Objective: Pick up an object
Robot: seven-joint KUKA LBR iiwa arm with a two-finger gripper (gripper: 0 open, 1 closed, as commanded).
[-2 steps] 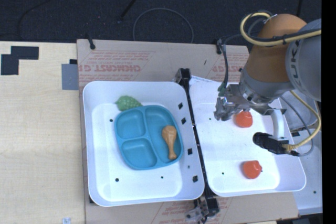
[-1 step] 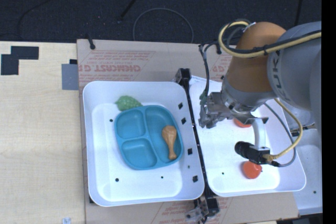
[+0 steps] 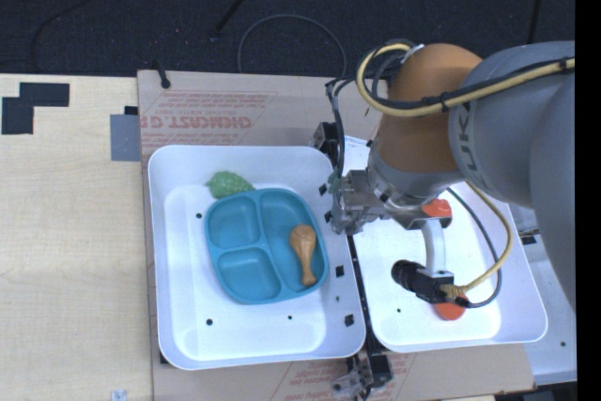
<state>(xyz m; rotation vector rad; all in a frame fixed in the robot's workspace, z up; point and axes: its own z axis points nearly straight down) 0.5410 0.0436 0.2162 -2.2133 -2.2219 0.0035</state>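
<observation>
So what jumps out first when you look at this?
The big grey arm with its orange band looms over the right bin. In the left bin, a bright blue divided tray holds a toy chicken drumstick, with a green thing at its top edge.

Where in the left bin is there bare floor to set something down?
Bare floor: the strip between the blue tray and the front wall of the left bin, and the strip along its left wall. Crowded: the tray's right side, close by the gripper.

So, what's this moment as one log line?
pincer: at right white bin inner rim | brown toy drumstick: in blue plastic divided tray | green leafy toy: beside tray
</observation>
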